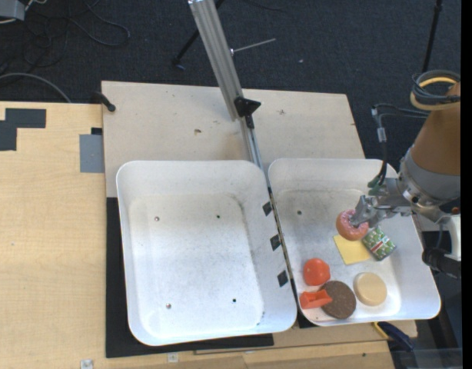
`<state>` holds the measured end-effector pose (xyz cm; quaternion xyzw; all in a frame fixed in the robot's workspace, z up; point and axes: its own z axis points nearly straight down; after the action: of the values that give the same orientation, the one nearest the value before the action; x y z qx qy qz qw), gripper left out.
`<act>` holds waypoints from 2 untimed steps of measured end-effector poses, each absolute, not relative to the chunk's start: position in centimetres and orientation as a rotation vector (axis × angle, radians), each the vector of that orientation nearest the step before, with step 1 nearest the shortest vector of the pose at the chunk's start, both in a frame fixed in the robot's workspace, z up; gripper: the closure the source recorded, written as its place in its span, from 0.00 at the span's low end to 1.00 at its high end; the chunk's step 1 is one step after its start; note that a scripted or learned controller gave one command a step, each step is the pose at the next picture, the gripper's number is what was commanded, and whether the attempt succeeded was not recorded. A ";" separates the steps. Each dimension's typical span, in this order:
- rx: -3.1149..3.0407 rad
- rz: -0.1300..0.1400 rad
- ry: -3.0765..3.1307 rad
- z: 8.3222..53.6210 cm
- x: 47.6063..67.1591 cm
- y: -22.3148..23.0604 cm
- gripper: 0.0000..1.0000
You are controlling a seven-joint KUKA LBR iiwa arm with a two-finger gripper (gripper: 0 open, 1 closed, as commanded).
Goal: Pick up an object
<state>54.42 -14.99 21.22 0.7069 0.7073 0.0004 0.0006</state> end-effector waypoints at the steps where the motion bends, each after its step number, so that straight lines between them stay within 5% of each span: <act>1: 2.220 0.000 2.229 22.3 54.1 -9.9 1.00; 2: 2.218 0.001 2.230 23.3 54.9 -4.1 1.00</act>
<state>54.85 -4.09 23.28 0.7051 0.7091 0.0004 -0.0017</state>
